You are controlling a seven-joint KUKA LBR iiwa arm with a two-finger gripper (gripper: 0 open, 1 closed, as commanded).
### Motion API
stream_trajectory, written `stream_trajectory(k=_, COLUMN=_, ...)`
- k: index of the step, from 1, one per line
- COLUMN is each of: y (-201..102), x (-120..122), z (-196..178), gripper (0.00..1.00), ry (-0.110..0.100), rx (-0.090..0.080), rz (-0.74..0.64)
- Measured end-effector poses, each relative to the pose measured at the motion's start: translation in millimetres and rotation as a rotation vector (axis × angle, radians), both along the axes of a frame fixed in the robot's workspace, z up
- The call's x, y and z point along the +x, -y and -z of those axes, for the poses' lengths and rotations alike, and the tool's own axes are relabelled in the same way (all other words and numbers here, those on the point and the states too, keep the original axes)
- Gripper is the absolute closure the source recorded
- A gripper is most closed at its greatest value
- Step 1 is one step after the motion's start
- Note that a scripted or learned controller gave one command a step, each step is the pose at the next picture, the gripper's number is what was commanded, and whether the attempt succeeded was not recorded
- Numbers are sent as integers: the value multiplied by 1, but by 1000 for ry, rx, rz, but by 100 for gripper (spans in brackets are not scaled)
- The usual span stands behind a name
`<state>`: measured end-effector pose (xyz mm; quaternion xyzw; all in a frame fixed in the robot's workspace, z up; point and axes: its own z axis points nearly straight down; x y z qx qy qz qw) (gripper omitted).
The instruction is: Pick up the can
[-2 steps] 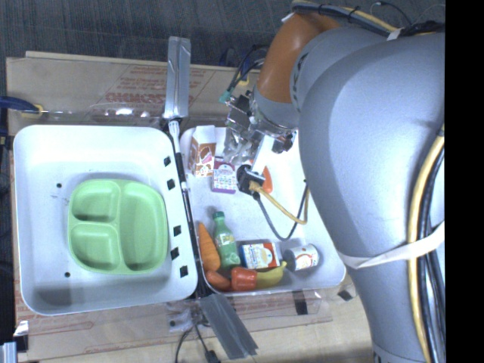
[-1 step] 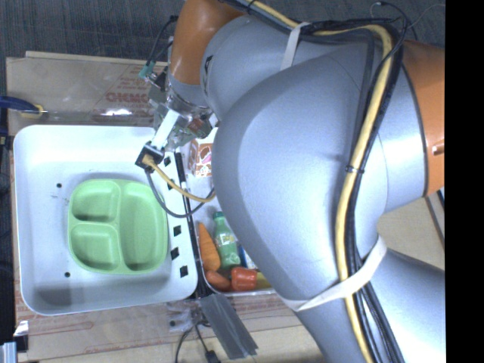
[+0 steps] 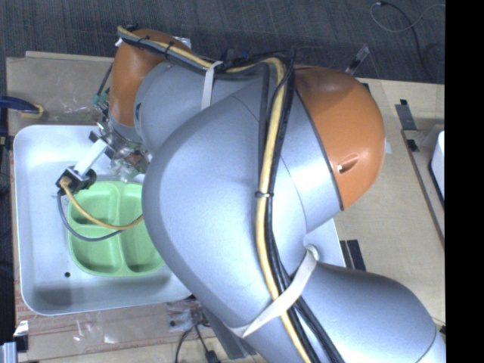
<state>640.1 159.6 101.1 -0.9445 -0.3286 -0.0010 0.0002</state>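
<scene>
Grey arm (image 3: 249,225) fills foreground | jaws (image 3: 121,157) over green tray (image 3: 113,237) in left bin (image 3: 38,203) | opening: cannot tell

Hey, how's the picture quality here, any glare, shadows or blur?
Camera view: even lighting, sharp focus; soft sheen on the grey arm; the arm's shadow darkens the white bin near its lower wall and part of the green tray; the arm hides much of the bench.

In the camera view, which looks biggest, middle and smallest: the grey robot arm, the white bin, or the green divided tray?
1. Grey robot arm, though it is nearest the camera, which enlarges it.
2. Shallow white bin, partly covered by the arm.
3. Green divided tray, lying inside that bin.
</scene>
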Motion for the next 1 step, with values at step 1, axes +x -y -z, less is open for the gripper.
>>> stream_trajectory(k=1, y=8, x=-55, z=-69, gripper=0, ry=-6, rx=-1, rz=327)
